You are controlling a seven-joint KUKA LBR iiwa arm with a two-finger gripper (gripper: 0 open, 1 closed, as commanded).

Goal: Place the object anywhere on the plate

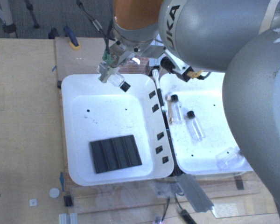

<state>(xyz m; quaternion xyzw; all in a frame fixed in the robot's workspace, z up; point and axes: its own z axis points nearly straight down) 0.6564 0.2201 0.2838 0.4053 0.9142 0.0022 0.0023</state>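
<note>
Grey arm [233, 36] fills the 1–3 o'clock part of the view, nearest the lens, w/ its orange band [133, 3] at 12 o'clock. Below that band the gripper [111, 74] hangs over the back rim of the left bin [74, 125], at approx 11 o'clock from bin centre. Its fingers are closed on a small clear vial [116, 81] w/ a black cap, tilted, cap end pointing to 4 o'clock. Dark ribbed plate [115, 153] lies flat on the left bin's floor toward 6 o'clock, well apart from the vial. Right bin [210, 162] holds two more clear vials [175, 108] [194, 126] w/ black caps, lying down near the divider. Both bins sit on a pale wooden desk [23, 125]; grey carpet floor [42, 8] shows at 10–11 o'clock beyond it.
</note>
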